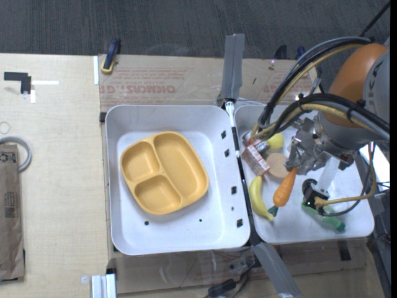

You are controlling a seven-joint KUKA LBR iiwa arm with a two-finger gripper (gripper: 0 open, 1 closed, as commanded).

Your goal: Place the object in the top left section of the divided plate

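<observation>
Plate (164, 172): yellow, three sections, lying flat in the left bin (124, 228), centre-left of the frame. It sits turned at a slant, so its long section faces upper right and the two smaller ones face left. All three sections look bare; nothing has been set in the top left one yet.

Right bin (366, 228): holds the loose things, crowded toward its left wall, likely because this is the pick side and the plate bin is the drop side.

Carrot (284, 190): orange, lying at a slant just below the end effector, its tip toward the banana (259, 198). By my reading it is the likeliest object of the task, though I cannot be sure which thing is meant.

Other things: a brown packet (254, 157) leaning at the bin's left wall, a yellow piece (275, 143) above it, a tan disc (276, 162) beside the carrot, a green thing (329, 219) at lower right.

End effector (305, 160): low over the right bin, hoses draped round it. Whether it is released or clenched cannot be told; nothing is plainly seen in its grasp.

Arm (360, 85): reaches in from the right of the frame.

Writing: red print on the cardboard (162, 79) above the bins, upside down; I cannot read it with confidence. The brown bag (10, 219) at the left edge bears small print too fine to read.
</observation>
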